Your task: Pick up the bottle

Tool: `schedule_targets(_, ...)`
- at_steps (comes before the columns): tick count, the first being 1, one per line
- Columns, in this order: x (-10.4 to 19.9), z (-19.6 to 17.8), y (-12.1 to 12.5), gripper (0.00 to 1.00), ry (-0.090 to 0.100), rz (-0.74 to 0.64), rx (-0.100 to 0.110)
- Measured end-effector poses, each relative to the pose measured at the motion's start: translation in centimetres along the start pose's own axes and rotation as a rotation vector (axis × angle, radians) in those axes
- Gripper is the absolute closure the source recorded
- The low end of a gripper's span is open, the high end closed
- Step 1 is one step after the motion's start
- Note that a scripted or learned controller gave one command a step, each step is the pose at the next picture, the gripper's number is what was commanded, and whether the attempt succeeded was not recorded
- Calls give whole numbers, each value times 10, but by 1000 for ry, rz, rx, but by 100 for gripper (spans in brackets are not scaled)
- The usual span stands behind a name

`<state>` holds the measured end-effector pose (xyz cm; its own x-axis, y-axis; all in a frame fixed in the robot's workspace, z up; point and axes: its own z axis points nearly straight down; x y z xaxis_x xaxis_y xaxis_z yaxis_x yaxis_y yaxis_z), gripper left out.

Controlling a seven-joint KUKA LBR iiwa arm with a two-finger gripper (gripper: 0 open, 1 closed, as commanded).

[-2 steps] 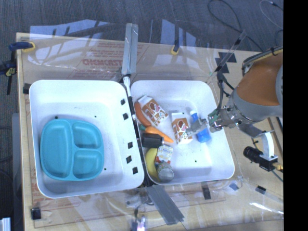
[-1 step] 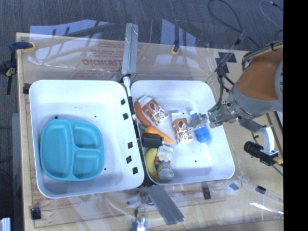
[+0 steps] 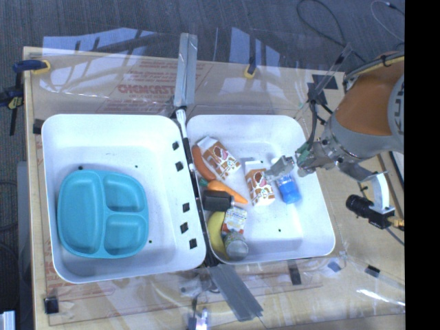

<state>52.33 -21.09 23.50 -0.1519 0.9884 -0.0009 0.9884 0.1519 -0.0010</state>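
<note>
While the gripper (image 3: 285, 165) hangs over the right bin (image 3: 313, 236), the bottle (image 3: 236, 234) lies at that bin's near left edge, well apart from the fingers, whose spread I cannot tell.

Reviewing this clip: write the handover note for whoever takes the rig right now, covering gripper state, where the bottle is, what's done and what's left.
Gripper: low over the right bin, beside the blue object; open or shut cannot be told.
Bottle: lying at the near left of the right bin, next to the banana, below the carrot. Well apart from the gripper.
Left bin holds the blue divided plate.
Done: nothing visible; bottle not lifted.
Left: move to the bottle, grasp, lift.
</note>
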Motion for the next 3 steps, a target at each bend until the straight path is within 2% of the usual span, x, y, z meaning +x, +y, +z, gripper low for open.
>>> schedule_targets(1,3,-35,-21,0,0,3,-1)
schedule_targets(2,-2,74,29,0,2,-18,4)
schedule_targets(3,-4,9,25,0,1,-84,0)
